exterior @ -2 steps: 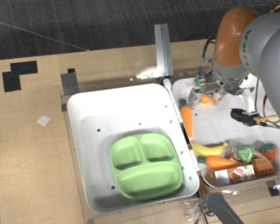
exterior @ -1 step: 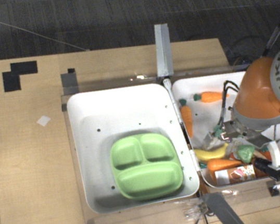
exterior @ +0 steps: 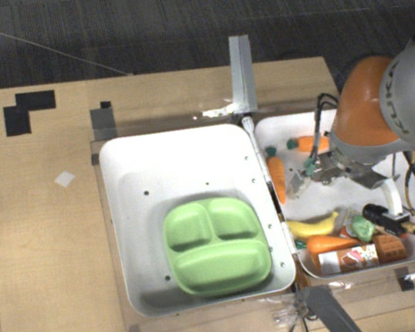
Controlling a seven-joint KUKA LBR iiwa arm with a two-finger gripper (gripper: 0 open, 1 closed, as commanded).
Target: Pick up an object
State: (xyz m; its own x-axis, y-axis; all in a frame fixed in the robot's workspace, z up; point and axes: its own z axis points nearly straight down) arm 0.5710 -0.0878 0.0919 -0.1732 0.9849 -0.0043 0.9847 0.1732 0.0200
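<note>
A: Where is a pickable object seen?
B: A carrot (exterior: 277,176) is lying against the right bin's (exterior: 329,267) left wall, just beside the end effector (exterior: 308,175).
A: Its state?
B: It cannot be told. A centred, vertical descent is advised.

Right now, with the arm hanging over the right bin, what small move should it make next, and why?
Probably a short drop straight down. The gripper hovers over the right bin beside the carrot along the bin's left wall, and nothing shows between its fingers. The banana and bottle lie farther toward the near edge, so the carrot looks the closest pick.
</note>
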